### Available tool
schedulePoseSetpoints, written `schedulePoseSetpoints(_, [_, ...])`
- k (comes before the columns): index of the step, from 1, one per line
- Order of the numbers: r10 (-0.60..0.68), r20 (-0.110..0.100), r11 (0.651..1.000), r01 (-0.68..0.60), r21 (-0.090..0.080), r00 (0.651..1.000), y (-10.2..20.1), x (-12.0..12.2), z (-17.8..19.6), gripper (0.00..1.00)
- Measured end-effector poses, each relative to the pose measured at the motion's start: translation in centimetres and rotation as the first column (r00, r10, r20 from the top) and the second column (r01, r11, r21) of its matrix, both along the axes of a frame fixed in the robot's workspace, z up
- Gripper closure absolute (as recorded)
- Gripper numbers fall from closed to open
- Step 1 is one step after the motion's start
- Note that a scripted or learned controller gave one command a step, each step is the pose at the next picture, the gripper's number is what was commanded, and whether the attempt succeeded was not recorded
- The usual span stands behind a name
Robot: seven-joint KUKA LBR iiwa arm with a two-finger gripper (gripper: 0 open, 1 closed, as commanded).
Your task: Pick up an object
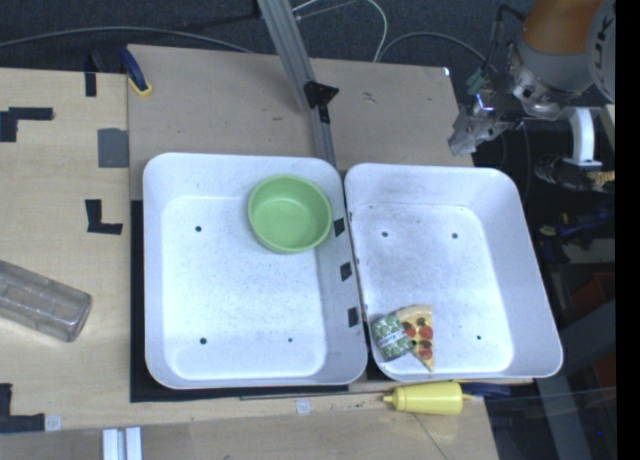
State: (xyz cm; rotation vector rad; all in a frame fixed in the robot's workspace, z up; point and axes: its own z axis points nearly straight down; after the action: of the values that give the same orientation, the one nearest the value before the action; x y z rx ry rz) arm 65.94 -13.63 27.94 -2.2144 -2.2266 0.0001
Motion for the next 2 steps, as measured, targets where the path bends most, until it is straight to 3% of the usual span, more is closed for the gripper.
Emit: schedulePoseSetpoints(2, [0.0,-0.002,1.0,0.0,0.0,1.0,11.0,0.6,-1.7,1.0])
